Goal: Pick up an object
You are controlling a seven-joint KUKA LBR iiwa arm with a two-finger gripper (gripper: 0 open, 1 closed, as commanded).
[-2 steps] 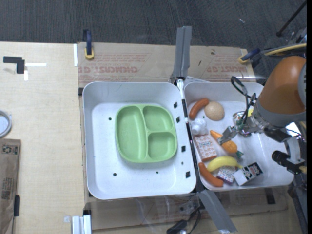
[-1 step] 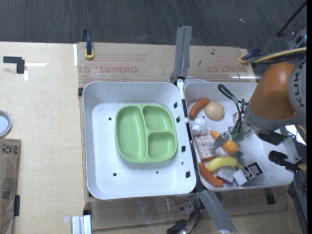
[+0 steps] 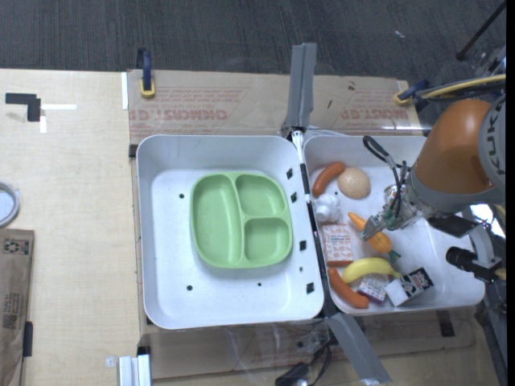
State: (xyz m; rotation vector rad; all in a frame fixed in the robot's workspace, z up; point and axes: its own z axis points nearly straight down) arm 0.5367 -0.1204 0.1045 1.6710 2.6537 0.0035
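**Inspector A:** Dark grey carpet lies beyond the pale wooden bench (image 3: 64, 159). Two shallow white bins sit on it side by side, touching along a central divider. Report on the left white bin (image 3: 161, 296).

**Inspector B:** It holds one item: a light green plastic plate with three compartments (image 3: 241, 219), lying flat near the middle, clear of the walls.

**Inspector A:** And the right white bin (image 3: 459, 296)?

**Inspector B:** Crowded. At the far end, an orange-red sausage-shaped toy (image 3: 328, 177) lies beside a beige egg-shaped object (image 3: 353, 183). A small white crumpled item (image 3: 326, 209) sits just below them. A flat red-and-white printed packet (image 3: 338, 244) lies near the divider. At the near end, a yellow toy banana (image 3: 368, 268) rests against a second orange-red sausage shape (image 3: 348, 289), with a small black-and-white printed box (image 3: 409, 285) just beside them.

**Inspector A:** The arm?

**Inspector B:** The grey arm with the orange band (image 3: 455, 155) reaches in from the right. Its gripper (image 3: 380, 225) is down in the right bin, at a small orange carrot-shaped toy (image 3: 376, 239).

**Inspector A:** State of the jaws?

**Inspector B:** I cannot tell. They are too small and cluttered to read, so I record no hold on the carrot toy.
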